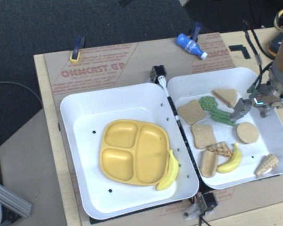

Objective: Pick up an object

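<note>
Hovering over the right bin, nothing taken yet.
Left bin (pixel 78 145): tray (pixel 134 152), banana (pixel 169 173). Right bin (pixel 276 132): light, stiff toy food; the round biscuit (pixel 247 132), just below the hand (pixel 250 108), looks flat, so pinch its edges. Whether the hand is spread, I cannot tell.

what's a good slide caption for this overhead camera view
KUKA arm's pincer hovers over toy food in the right bin; the left bin holds a yellow divided plate and a banana.
</note>
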`<state>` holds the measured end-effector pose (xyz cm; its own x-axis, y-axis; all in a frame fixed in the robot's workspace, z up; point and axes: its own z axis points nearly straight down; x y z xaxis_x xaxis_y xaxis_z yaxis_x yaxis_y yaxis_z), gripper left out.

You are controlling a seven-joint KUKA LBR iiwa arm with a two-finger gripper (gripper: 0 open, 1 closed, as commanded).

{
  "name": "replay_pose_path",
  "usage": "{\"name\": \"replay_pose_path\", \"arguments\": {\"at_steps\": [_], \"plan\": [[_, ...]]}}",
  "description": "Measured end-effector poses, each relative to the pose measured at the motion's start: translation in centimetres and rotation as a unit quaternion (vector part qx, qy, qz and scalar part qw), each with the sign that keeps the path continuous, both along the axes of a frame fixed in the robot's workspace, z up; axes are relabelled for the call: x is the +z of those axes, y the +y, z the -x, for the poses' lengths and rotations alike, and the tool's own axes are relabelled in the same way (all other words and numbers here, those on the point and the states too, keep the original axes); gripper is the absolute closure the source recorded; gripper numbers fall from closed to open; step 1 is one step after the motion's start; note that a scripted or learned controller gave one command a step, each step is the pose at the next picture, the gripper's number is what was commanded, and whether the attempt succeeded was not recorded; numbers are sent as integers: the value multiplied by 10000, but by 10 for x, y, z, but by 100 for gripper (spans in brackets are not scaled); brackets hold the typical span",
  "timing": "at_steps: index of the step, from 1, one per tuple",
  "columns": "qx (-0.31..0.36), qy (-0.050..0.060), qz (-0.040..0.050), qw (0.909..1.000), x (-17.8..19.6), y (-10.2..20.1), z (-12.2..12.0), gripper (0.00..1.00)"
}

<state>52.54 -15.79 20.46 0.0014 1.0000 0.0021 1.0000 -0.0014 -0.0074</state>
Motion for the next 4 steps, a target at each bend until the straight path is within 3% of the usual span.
{"name": "replay_pose_path", "arguments": {"at_steps": [1,2,3,4], "plan": [[6,7,-5,10000,-64,1,0,0],[11,-55,17,10000,-114,1,-2,0],[2,-93,31,10000,-100,0,-3,100],[7,-71,25,10000,-38,-8,-6,100]]}}
